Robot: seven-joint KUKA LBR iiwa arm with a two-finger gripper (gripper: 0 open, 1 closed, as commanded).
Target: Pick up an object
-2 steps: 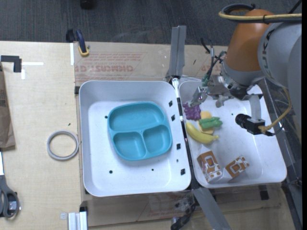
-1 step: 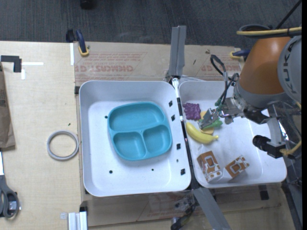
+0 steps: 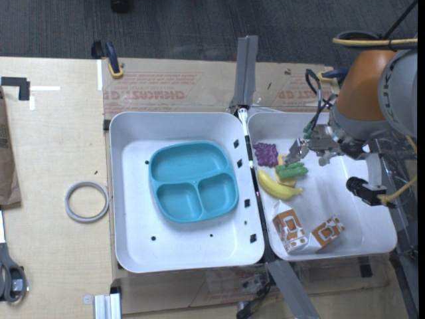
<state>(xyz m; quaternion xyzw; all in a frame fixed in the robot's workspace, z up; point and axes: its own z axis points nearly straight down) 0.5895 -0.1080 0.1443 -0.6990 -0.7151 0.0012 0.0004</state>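
In the right bin (image 3: 372, 238) lie a purple bunch of grapes (image 3: 266, 153), a green toy vegetable (image 3: 291, 171), a yellow banana (image 3: 277, 187) and two orange-and-white cartons (image 3: 290, 230) (image 3: 328, 231). My gripper (image 3: 297, 151) hangs low over the bin's back half, just above and to the right of the green vegetable, right of the grapes. Nothing shows as held by it. The orange-banded wrist (image 3: 362, 88) rises behind it at the right.
The left bin (image 3: 126, 238) holds a blue three-compartment plate (image 3: 193, 180). A grey divider post (image 3: 246, 72) stands between the bins at the back. On the bench to the left lie a tape ring (image 3: 87, 201) and scissors (image 3: 10, 281). Cables (image 3: 319, 85) loop near the wrist.
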